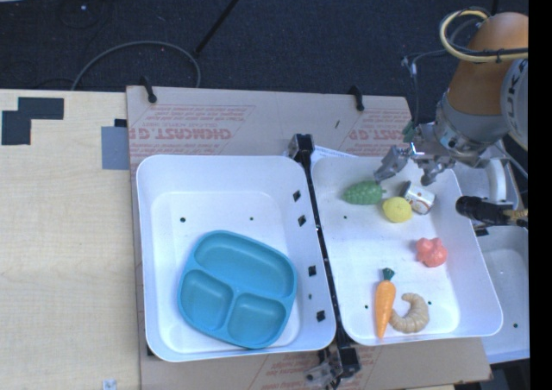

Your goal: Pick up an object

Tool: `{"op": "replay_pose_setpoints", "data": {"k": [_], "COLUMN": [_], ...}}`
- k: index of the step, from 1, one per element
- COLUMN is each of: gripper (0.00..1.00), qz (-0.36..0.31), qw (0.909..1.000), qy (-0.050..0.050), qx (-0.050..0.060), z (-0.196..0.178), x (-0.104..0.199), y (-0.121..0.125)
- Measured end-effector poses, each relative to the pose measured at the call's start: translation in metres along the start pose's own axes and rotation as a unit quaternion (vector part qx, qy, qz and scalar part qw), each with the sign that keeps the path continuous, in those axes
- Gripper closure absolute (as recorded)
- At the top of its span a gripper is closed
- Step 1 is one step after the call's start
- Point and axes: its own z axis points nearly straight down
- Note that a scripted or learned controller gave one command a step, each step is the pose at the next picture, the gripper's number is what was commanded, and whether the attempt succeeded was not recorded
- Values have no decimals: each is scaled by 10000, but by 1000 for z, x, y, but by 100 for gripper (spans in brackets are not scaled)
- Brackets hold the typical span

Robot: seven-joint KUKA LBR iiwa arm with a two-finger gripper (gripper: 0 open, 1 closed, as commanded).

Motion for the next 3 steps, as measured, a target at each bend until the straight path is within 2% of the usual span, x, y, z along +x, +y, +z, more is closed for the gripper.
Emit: {"op": "replay_pose_setpoints", "data": {"k": [2, 3], "gripper": [0, 100], "qz": [5, 9], "qw": [10000, 10000], "qy": [5, 0], "qx": [6, -12], "z": [118, 105], "x": [3, 2], "y": [1, 3]}}
